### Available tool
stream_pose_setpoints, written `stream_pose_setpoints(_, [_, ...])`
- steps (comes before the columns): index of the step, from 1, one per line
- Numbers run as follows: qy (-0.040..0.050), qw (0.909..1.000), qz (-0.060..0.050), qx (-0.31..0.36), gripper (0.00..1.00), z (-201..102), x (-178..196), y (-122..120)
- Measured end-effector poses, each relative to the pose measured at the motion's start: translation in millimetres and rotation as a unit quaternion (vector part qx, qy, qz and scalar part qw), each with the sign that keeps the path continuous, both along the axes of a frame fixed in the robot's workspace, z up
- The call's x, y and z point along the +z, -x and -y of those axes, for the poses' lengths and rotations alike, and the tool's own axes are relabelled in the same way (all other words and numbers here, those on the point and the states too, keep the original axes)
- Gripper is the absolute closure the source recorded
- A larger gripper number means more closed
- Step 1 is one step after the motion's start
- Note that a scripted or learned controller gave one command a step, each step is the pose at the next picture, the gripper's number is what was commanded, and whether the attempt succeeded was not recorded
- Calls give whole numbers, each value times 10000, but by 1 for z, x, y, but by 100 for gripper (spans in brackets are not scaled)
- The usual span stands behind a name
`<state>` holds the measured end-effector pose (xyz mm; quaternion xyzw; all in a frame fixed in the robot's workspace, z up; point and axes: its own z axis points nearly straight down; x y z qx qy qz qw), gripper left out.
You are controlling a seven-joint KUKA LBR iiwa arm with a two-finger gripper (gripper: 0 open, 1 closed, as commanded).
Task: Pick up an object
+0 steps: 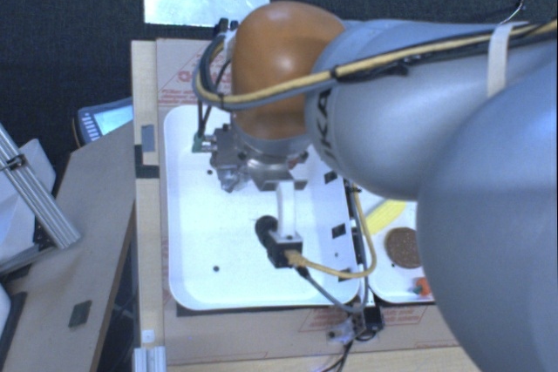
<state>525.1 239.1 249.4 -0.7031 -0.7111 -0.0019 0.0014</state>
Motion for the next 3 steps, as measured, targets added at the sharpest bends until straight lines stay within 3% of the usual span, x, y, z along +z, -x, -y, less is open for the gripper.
stream_pose_setpoints(1, [26, 10000, 4, -56, 100, 5, -37, -37])
stream_pose_setpoints(2, [32, 10000, -53, -53, 100, 5, -85, 43])
stream_pose_setpoints(3, [11, 10000, 47, -67, 100, 9, -33, -38])
